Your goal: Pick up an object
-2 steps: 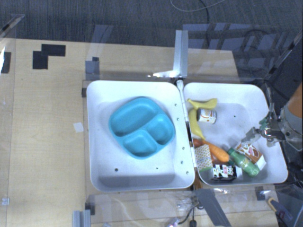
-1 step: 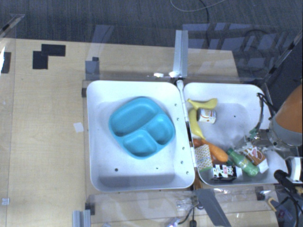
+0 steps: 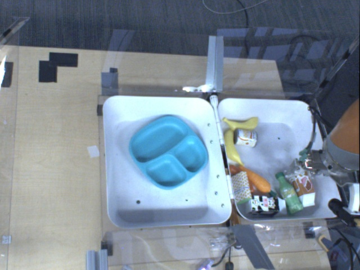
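The right bin [image 3: 281, 117] holds a yellow banana [image 3: 232, 139], a small white can [image 3: 246, 138] lying on its side, an orange carrot [image 3: 257, 180], a green bottle [image 3: 289, 194], a patterned pouch [image 3: 241, 185], a black-and-white box [image 3: 263, 205] and a brown-and-red packet [image 3: 304, 184]. My gripper [image 3: 308, 163] hangs over the right bin's right side, just above the brown-and-red packet and beside the green bottle's top. Nothing visibly sits in it.
The left bin [image 3: 121, 167] carries a blue divided plate [image 3: 168, 151] at its middle. A metal post [image 3: 214, 63] stands behind the bins where they meet. The arm's orange band [image 3: 346, 129] overhangs the right bin's right rim.
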`<state>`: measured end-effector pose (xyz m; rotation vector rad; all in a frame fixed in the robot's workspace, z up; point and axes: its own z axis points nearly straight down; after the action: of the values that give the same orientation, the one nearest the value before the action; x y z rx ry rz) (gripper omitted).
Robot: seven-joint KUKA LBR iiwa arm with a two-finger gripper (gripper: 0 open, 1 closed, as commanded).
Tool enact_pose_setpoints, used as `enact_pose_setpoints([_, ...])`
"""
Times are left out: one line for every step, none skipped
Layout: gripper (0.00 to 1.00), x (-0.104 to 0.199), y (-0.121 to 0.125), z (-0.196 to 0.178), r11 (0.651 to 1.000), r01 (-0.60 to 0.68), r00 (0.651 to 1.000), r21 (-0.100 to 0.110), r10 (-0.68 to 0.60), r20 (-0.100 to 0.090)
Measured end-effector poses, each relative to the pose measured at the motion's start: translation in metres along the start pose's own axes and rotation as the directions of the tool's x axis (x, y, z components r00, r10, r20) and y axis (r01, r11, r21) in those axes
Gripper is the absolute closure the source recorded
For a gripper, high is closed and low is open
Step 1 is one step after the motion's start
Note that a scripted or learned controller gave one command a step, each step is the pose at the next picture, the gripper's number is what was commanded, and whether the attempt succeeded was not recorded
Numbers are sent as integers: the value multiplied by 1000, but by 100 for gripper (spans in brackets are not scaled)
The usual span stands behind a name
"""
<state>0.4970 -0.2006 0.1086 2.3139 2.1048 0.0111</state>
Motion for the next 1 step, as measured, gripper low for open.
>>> enact_pose_setpoints([100, 5, 60, 14, 998, 55, 998, -7, -55, 3])
